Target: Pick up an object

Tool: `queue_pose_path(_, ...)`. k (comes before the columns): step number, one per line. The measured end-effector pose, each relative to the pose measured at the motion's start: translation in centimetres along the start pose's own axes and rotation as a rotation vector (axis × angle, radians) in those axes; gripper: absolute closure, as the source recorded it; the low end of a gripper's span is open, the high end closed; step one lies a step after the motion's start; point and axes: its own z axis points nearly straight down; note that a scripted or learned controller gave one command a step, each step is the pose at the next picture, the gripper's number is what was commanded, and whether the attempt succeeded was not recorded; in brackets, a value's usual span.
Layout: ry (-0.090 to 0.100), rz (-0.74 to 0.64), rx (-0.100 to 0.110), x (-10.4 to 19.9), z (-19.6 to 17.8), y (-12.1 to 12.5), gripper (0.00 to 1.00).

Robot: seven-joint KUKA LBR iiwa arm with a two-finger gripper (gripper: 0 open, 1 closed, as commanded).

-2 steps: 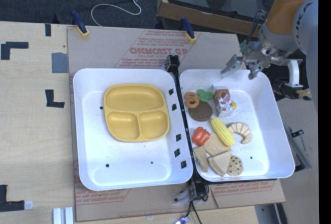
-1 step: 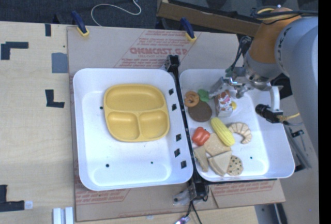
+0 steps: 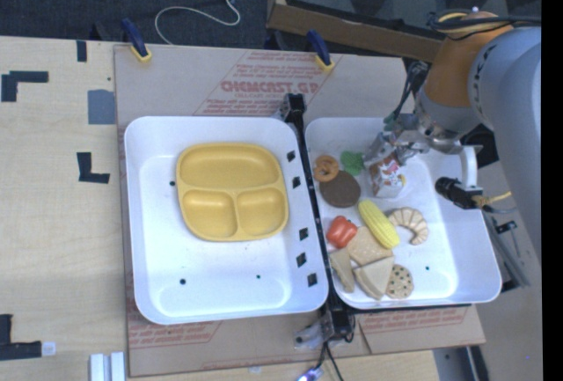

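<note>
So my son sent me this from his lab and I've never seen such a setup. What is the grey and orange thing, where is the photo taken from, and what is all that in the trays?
The grey and orange thing is a robot arm. The one camera sits above the bench, looking down at a slant. The arm's gripper is low over the right bin, above a small carton; I cannot tell whether it holds anything. That bin has toy food: a doughnut, a brown disc, corn, a croissant, a red pepper, bread slices and a cookie. The left bin holds a yellow divided plate.
</note>
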Motion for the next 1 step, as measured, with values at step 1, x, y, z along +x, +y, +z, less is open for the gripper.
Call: queue_pose_path(1, 0.001, -0.007, -0.009, 8.63, -8.41, 2.32, 1.0)
